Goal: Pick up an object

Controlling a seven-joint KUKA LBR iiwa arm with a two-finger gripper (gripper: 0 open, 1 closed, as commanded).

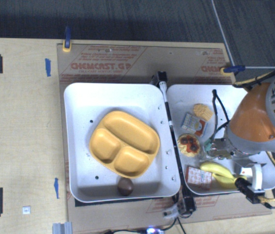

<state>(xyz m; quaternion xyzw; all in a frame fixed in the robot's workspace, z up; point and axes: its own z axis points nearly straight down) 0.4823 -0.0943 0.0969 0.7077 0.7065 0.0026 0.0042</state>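
Right bin [269,182] — arm low over it, tool [214,149] among the clutter; cannot tell its state. Banana [218,172] just below the tool, red packet [199,176] beside it. Left bin [74,130] — yellow divided tray [124,143], small brown ball [125,185].

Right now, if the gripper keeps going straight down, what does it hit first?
Likely the banana or the round food packet just beside it in the right bin. The gripper sits over them, though depth is unclear.
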